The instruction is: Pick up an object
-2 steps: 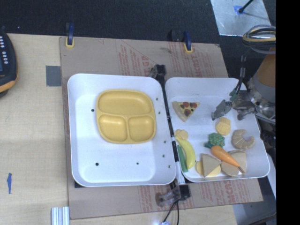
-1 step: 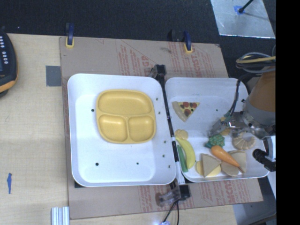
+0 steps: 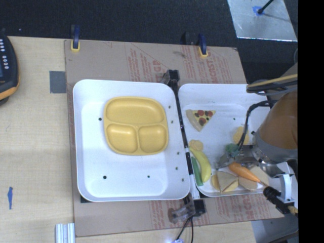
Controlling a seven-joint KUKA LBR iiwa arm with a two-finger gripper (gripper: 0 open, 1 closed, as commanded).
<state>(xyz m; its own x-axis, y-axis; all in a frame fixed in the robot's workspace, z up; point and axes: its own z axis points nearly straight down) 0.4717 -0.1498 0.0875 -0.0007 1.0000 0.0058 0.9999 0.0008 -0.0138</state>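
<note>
While the arm (image 3: 281, 123) is reaching in from three o'clock, the near end of the right bin (image 3: 223, 92) is crowding up: a tan wedge (image 3: 224, 181) is lying against the near wall at about six o'clock of that bin, with a banana (image 3: 201, 166) running lengthwise along the bin's nine o'clock wall, a small round slice (image 3: 196, 146) sitting just past its far tip. The carrot (image 3: 244, 172) is lying just beyond the wedge, long axis slanting from ten o'clock to four o'clock, thick end toward the arm.

The gripper (image 3: 234, 158) is hanging right at the carrot's far side, touching or nearly so; dark metal parts are tangling with a green piece (image 3: 232, 148) there, and whether they are spread or closed I cannot tell. Nothing is visibly lifted.

Judgement: the carrot is the nearest candidate, lying toward five o'clock of the gripper; closing across its slanted axis is looking like the deciding alignment.

Farther off, a pizza slice (image 3: 200, 118) is resting at the bin's far left, well apart. The left bin (image 3: 88, 135) is holding a yellow divided plate (image 3: 135, 124).
</note>
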